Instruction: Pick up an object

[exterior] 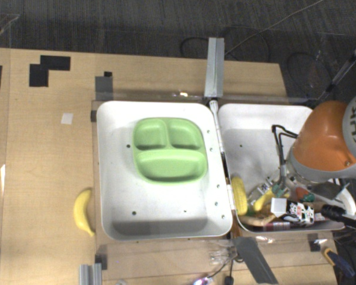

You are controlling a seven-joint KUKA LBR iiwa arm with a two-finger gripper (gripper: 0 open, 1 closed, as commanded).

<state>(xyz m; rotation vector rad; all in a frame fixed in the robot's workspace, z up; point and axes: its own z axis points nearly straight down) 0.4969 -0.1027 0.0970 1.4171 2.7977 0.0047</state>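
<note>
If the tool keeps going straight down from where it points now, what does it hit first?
Probably the small-object clutter along the right bin's near edge, around the yellow pieces. The tool is partly hidden under the arm, so depth is uncertain.

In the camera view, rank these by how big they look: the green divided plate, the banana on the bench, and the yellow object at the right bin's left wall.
1. Green divided plate, by far the largest.
2. Banana on the bench.
3. Yellow object in the right bin; it looks close to the banana and partly hidden by clutter, so this order is unsure.
</note>
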